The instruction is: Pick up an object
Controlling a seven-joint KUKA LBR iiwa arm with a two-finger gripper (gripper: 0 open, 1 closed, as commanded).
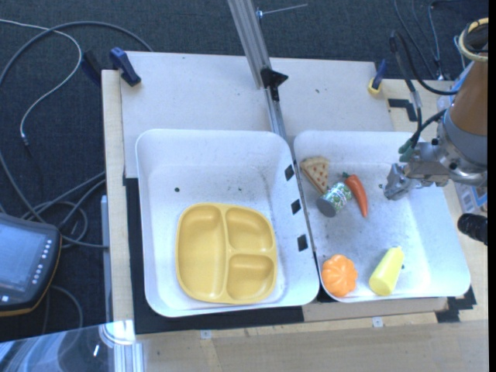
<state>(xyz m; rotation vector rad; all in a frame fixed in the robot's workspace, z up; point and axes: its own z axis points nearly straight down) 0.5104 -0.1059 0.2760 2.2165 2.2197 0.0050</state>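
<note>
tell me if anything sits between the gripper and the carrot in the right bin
Nothing visible does. The gripper hangs over the right bin just right of the carrot, with bare bin floor between them. The small can and the pizza slice lie on the carrot's far side, to its left.

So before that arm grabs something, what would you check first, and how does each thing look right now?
1. Things within reach in the right bin: ok; carrot, can, pumpkin.
2. Pincer over that bin: ok.
3. Pincer free of any object: ok.
4. Pincer open enough: cannot tell.
5. Target standing apart: not ok for the carrot, which touches the can; ok for the yellow piece.
</note>
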